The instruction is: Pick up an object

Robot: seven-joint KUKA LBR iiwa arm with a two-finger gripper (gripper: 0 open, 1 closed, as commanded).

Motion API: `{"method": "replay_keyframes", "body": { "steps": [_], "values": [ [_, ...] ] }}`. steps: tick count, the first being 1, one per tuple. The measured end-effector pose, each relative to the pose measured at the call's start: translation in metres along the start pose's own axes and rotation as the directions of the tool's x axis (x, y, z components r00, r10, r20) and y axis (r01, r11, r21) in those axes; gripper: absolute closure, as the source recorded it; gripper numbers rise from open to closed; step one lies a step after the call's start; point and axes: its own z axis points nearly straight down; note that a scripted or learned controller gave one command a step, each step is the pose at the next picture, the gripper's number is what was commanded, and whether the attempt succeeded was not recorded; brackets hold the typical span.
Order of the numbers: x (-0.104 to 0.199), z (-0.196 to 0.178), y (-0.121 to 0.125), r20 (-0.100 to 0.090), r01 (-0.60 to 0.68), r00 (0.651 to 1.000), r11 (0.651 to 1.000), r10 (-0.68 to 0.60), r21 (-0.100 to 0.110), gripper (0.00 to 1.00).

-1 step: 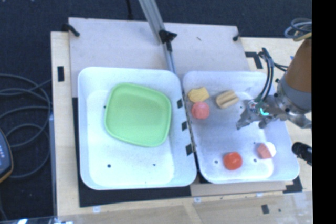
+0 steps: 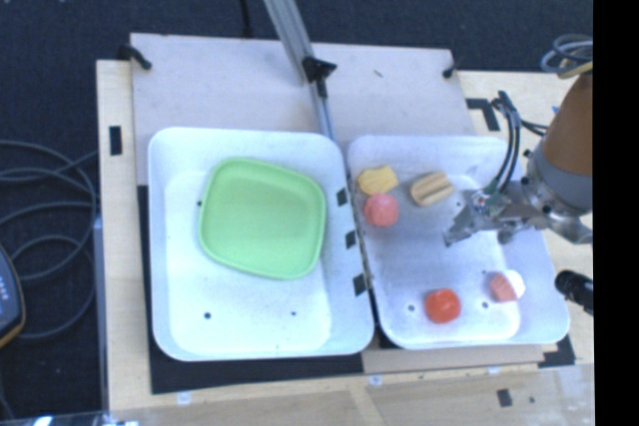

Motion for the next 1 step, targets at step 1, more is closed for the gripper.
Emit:
{"method": "replay_keyframes", "body": {
  "steps": [1],
  "values": [
    [0.0021, 0.0430, 0.0036, 0.000, 0.000, 1.000, 1.000, 0.000, 0.003, 0.00]
  ]
}}
